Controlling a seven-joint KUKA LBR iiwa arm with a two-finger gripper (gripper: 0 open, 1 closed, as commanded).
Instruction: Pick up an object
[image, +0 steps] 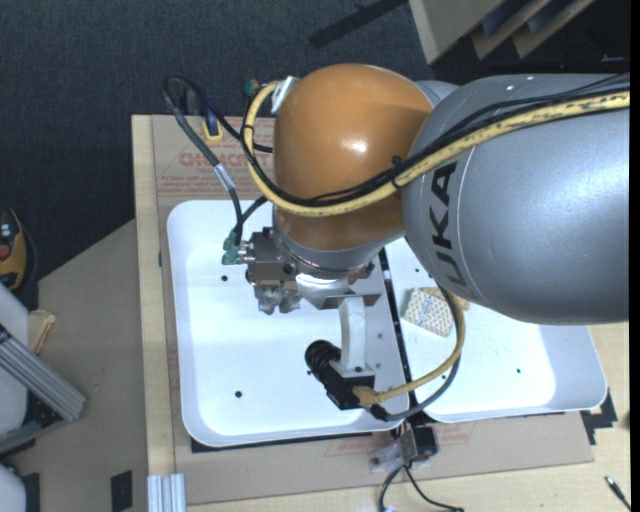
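Camera view, from my end: the arm (540, 200) comes in from the right and covers most of the far half of both bins, with the orange band (340, 150) sitting dead centre.

The left bin (185, 330) is white and shallow. I see nothing loose on the part of its floor that shows, only a couple of small dark specks (238, 393) that I can't identify. The end effector (268, 283) hangs over the far middle of this bin, below the orange band. I can't tell how far open it is, I see nothing in its grasp, and I can't tell whether it touches the bin floor.

The right bin (560, 390) is mostly hidden under the arm. One dotted pale object (428, 310) lies flat on its floor, near the seam between the two bins and just beside the yellow cable (455, 345). Its far edge is cut off by the arm, and it sits well apart from the end effector.

Both bins sit side by side on the tan surface (150, 300), which has red print along its far edge.
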